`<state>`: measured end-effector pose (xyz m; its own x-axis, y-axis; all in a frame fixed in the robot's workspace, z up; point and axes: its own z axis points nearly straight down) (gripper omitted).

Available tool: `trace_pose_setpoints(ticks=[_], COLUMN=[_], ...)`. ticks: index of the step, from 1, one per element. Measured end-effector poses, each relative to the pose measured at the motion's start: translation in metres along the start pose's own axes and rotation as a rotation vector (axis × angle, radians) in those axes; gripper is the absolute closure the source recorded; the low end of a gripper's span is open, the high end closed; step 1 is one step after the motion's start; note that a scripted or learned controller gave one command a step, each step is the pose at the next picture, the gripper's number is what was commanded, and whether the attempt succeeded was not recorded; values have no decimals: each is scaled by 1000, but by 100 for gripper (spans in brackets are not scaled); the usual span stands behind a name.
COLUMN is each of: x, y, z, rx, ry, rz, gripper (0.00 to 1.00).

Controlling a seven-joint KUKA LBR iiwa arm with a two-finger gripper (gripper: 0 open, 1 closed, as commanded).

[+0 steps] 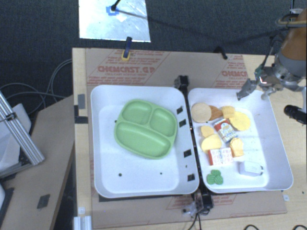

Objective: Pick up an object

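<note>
The claw (255,93) hangs open at the upper right — holding nothing — above the toy food (224,133) bin (276,128).

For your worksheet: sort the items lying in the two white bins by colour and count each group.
Green: 2, plate, small green piece
Yellow or tan: 6
Red-and-white packets: 2
White: 1, piece
Total: 11, though overlaps in the pile make this approximate.

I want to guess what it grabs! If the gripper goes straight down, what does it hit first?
Probably bare floor at the back right of the right bin. The gripper hangs open; the food lies nearer the front. Depth is unclear.
</note>
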<state>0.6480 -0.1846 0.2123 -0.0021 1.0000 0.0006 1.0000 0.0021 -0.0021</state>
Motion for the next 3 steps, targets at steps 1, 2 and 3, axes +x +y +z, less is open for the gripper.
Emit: trace_pose_setpoints(ticks=[1, 2, 3], x=[-4, -6, -6], y=[7, 2, 6], z=[58, 109, 123], rx=[-2, -11, -13], ry=[-1, -1, -2], rz=[0, 2, -3], gripper=[0, 0, 0])
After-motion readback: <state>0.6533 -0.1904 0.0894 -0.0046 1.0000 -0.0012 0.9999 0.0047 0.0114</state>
